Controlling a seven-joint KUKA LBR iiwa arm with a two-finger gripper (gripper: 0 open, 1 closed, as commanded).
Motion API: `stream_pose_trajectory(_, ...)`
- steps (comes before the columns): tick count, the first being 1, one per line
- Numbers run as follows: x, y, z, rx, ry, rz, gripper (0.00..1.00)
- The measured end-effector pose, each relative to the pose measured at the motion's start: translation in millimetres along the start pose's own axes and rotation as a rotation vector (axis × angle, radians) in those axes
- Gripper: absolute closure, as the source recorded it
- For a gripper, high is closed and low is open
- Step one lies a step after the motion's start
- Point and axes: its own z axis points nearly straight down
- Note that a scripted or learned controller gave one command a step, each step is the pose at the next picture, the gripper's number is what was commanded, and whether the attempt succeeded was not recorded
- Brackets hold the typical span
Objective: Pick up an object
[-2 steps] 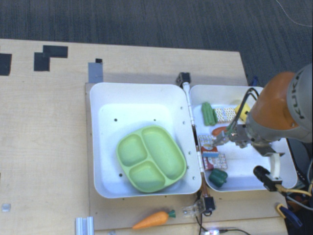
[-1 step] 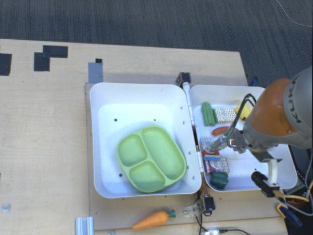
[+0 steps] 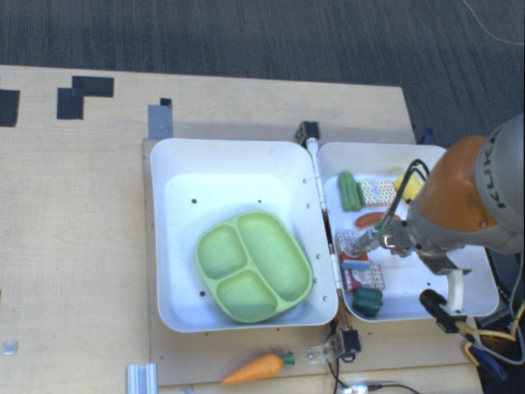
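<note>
Pale wooden bench [image 3: 74,245] with 2 white bins [image 3: 176,179], dark grey carpet [image 3: 246,23] beyond.

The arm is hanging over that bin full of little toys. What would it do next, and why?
Probably lower straight down. The gripper sits above a cluster of small items in the right bin, and none is visibly between its fingers yet.

I work in a robotics lab: a pale wooden desk [image 3: 74,220] on grey carpet [image 3: 246,23], two white bins [image 3: 160,220] clamped side by side, loose cables [image 3: 484,23] trailing nearby.
</note>
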Motion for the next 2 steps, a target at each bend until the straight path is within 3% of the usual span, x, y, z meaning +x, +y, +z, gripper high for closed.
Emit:
stream_pose_trajectory(1,1,3,-3,0.01,0.002,-0.005,1.0)
stream_pose_trajectory(2,61,-9,-112,0.044,0.006,-0.004,1.0)
